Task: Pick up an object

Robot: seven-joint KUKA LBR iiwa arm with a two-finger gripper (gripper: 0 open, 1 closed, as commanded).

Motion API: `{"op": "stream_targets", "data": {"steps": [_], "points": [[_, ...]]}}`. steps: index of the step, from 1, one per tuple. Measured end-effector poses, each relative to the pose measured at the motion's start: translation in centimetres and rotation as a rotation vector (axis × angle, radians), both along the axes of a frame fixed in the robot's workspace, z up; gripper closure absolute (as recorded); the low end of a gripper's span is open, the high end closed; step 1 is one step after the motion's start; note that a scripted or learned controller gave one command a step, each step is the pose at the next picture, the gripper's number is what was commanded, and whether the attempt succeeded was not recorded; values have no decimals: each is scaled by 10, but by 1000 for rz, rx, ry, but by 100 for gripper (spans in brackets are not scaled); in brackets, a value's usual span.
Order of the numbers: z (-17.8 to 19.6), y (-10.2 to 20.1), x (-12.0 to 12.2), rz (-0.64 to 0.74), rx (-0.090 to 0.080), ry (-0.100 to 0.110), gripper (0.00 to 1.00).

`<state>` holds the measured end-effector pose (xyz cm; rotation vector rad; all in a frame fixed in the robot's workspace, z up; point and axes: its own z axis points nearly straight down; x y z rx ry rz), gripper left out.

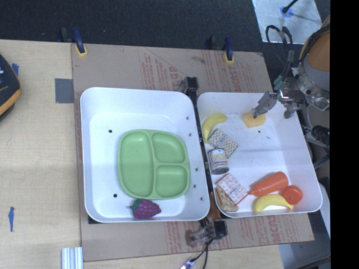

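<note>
The gripper (275,106) hangs spread open at the right bin's (291,150) top edge, maybe aiming for the cheese (254,120) there.

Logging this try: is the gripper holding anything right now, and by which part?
Cannot be told. The gripper is at the yellow wedge in the right bin, one finger at its top edge, but no grasp is visible.

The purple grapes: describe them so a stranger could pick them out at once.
Start at the left white bin, which holds a green divided plate. Just below the plate, against the bin's near wall, lies the bunch of purple grapes. It is the sole purple thing on the bench, and everything else small lies in the right bin.
</note>
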<state>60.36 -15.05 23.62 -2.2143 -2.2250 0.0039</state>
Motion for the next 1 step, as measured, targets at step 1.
{"op": "stream_targets", "data": {"steps": [1], "points": [[-67,58,52,1,-1,0,0]]}}
